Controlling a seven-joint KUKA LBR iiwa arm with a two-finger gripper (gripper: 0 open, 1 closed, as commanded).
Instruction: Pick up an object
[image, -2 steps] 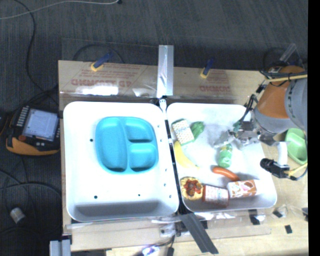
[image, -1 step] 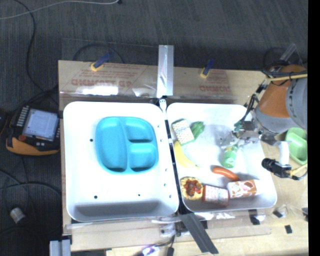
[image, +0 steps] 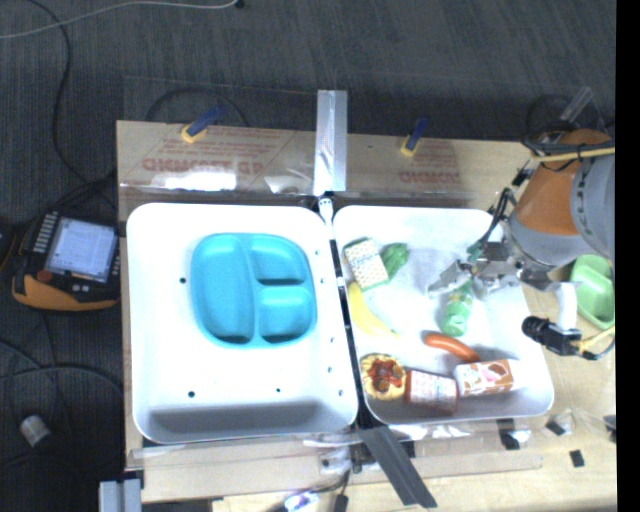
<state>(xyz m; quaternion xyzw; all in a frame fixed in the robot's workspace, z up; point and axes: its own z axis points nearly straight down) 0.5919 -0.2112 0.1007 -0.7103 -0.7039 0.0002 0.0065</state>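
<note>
Crowding right bin (image: 440, 222) — end effector (image: 462, 283)

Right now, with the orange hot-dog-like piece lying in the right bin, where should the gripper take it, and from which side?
Grip the orange sausage across its middle, coming straight down from above. It lies flat and slanted on the right bin floor, long and narrow, so the fingers should close across its short width. The green bottle sits just above it and the red carton just below, so the ends look more crowded.
</note>
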